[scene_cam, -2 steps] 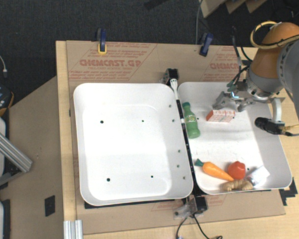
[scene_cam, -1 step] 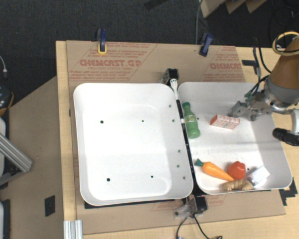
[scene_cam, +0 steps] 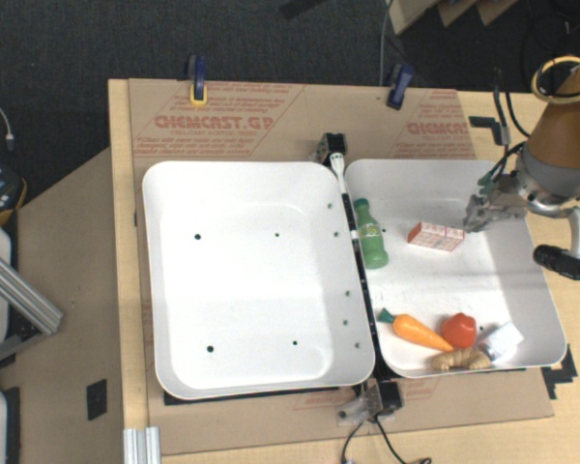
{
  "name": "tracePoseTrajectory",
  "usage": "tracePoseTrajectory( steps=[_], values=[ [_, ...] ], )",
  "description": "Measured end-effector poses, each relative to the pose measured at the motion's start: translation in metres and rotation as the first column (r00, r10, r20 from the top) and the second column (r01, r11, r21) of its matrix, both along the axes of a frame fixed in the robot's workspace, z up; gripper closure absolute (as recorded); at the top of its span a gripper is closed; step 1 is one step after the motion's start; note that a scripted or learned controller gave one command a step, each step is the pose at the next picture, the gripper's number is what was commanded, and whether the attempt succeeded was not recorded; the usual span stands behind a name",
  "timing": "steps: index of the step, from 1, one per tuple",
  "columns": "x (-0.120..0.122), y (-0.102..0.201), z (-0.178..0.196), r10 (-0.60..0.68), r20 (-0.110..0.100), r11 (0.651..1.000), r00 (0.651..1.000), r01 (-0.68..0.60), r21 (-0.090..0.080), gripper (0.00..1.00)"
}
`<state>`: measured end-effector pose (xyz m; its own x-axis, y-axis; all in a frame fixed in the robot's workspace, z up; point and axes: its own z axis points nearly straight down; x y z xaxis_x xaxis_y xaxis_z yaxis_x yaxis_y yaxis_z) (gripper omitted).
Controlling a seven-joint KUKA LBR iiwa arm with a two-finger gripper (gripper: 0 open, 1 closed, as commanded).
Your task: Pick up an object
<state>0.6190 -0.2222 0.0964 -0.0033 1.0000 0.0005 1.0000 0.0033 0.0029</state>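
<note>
Camera view, your hand (scene_cam: 476,213) hovers in the right bin (scene_cam: 522,288), grip state impossible to tell, just right of a small red-and-white box (scene_cam: 435,237), green bottle (scene_cam: 370,233) left, carrot (scene_cam: 418,332) and tomato (scene_cam: 458,330) near.

Even, fairly bright light falls from above on the two white bins (scene_cam: 242,187), whose floors look nearly washed out but without hard glare. Inside the right bin, soft shadows lie beneath the end effector (scene_cam: 476,213). The dark floor beyond the counter (scene_cam: 271,114) is dim. Focus seems slightly soft throughout.
</note>
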Motion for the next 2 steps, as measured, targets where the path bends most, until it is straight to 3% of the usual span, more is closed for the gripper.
tracePoseTrajectory(
  steps=[2],
  values=[
    [0.001, -0.001, 0.021, 0.001, 0.005, 1.000, 1.000, -0.001, -0.004, 1.00]
  ],
)
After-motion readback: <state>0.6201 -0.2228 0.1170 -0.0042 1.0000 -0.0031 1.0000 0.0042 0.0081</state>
